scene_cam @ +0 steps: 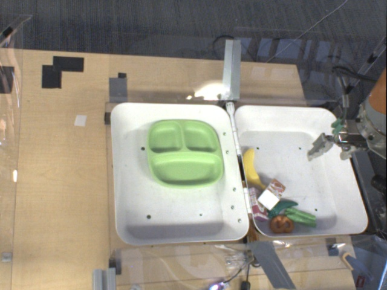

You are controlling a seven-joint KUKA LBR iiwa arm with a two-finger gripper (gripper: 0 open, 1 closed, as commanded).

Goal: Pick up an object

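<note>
The two-finger metal gripper [329, 145] was seen at the right edge of the right-hand shallow white plastic bin [302, 121], carried on the grey arm [372, 116] with its orange band. One grey finger [318, 145] was seen slanting down and leftward over the bin's upper right part; whether the claw stood open or closed could not be told, and nothing was seen between its fingers.

The objects for picking were found well apart from the claw, gathered in the lower left corner of that same bin. A yellow curved banana [250, 169] was laid along the bin's left wall. Just below it a small white packet with a red-brown label [270, 195] was placed (tilted, one corner raised). Beside the packet a green leafy vegetable-shaped toy [297, 214] was stretched toward the right, and a round reddish-brown fruit-shaped piece [281, 224] was set touching it at the bin's lower edge.

In the left-hand shallow white bin [130, 180] a light green three-compartment plastic plate [184, 153] was laid flat, near the middle. Both bins were borne by a pale wooden bench [60, 180].
</note>
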